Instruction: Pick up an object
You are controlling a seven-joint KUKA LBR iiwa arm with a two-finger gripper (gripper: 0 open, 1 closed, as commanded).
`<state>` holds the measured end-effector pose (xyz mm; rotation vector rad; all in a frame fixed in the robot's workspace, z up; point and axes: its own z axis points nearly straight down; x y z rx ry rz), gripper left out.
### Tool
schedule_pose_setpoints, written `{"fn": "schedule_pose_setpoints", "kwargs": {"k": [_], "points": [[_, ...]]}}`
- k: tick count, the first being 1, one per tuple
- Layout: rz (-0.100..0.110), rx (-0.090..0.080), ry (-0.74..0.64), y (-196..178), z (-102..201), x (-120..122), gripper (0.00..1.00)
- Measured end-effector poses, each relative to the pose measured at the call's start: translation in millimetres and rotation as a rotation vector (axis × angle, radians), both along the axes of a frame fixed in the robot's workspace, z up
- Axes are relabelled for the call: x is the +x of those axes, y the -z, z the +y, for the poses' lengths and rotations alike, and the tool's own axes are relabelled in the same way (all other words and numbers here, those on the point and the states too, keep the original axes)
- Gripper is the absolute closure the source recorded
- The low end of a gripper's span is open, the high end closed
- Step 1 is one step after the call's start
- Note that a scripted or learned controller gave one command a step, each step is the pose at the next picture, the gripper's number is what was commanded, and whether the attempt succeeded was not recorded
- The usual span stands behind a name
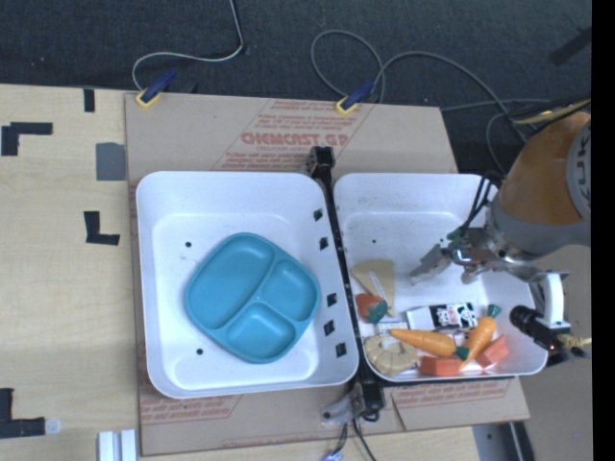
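Open pincer (pixel 444 264) above right bin (pixel 404 192)

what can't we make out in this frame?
- Gripper, camera view: blurred and small against the right bin; grip state unreadable.
- Arm: cut off by the right edge.
- Toy pile: pieces overlap; lower ones partly hidden.
- Small black-and-white item: too small to identify.

The right bin's (pixel 404 195) far half lay open; toy food (pixel 432 339) crowded its near edge, blocking low passes there
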<state>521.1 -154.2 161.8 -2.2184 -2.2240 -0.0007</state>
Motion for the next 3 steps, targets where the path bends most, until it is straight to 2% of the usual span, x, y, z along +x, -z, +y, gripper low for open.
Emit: {"fn": "schedule_pose_setpoints", "kwargs": {"k": [1, 2, 3], "points": [[-0.001, 0.0, 0.001, 76, 57, 22, 0.0], [-0.003, -0.002, 0.001, 76, 58, 81, 0.0], [-0.001, -0.001, 0.002, 76, 60, 90, 0.0]]}}
